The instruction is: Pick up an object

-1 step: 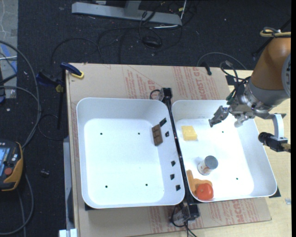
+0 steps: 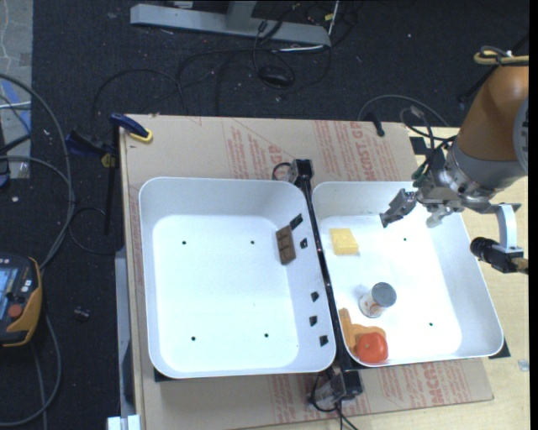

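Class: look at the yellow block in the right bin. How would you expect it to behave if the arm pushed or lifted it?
The yellow block lies flat and looks squarish, so it would probably slide rather than roll. It resembles a sponge, so it is likely light and may squash under the fingers. Sitting apart from the other things in the right bin, it should move without bumping them.

I log a cardboard sheet (image 2: 218, 147) covering my bench. On the sheet, side by side, sit a left white bin (image 2: 147, 252) and a right white bin (image 2: 437, 277). A blue-and-yellow clamp (image 2: 133, 128) grips the sheet's far left corner. Beyond its far edge lie black cables (image 2: 168, 71) and a grey bar (image 2: 227, 21). Left of the sheet rests a yellow-and-black handset (image 2: 18, 298). At its near edge sits a wire bundle (image 2: 336, 388).
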Robot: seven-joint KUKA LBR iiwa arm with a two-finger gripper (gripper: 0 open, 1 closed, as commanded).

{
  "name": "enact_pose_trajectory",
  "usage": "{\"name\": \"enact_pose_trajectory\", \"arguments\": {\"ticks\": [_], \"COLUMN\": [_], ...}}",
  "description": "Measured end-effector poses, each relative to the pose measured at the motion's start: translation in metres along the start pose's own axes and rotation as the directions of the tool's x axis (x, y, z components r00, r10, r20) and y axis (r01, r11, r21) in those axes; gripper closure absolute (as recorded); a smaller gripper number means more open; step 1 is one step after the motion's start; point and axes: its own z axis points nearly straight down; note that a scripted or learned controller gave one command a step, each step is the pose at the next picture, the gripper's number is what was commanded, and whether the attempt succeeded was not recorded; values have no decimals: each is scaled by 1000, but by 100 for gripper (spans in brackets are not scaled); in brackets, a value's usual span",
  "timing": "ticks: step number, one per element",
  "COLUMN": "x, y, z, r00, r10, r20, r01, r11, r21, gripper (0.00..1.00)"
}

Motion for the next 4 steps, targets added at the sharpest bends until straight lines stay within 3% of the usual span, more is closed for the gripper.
{"name": "enact_pose_trajectory", "arguments": {"ticks": [2, 3, 4], "x": [-8, -8, -16], "y": [-5, -3, -7], "z": [110, 98, 39], "r00": [1000, 1000, 1000], "r10": [0, 0, 1], "r20": [-1, 0, 1], "r01": [0, 0, 0], "r11": [1000, 1000, 1000], "r21": [4, -1, -5], "gripper": [0, 100, 100]}}
